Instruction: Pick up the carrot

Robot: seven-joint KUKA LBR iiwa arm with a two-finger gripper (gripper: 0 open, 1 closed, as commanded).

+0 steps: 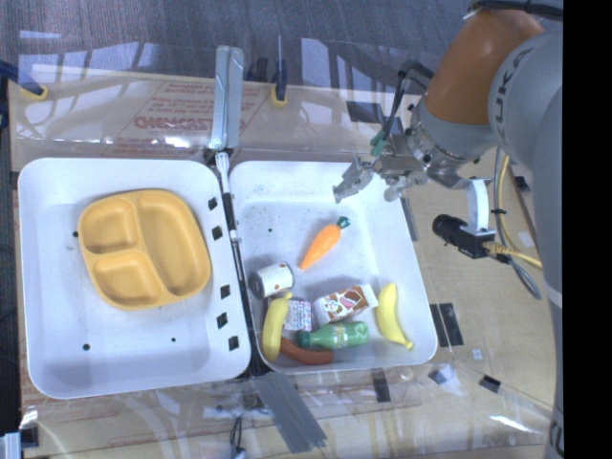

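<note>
Looking down on the surface, the carrot (pixel 322 243) sits in the right bin (pixel 287 185), roughly mid-bin, on bare white floor. Its long axis runs on a diagonal: green leafy top up and to the right, orange tip down and to the left, aimed at the little white can (pixel 273 279) nearby. It's lying flat, not touching anything as far as I can see.

The hand (pixel 371 182) hangs over the top right part of that same bin, above and a bit right of the carrot, clearly apart from it. Its two fingers are spread with a visible gap, and there's nothing between them.

The rest of the clutter is packed along the bottom of the right bin: two bananas (pixel 390 316), a green bottle (pixel 335 336), a small carton (pixel 345 304) and a hot dog (pixel 306 354). The left bin (pixel 57 352) has a yellow divided plate (pixel 143 249) in it.
</note>
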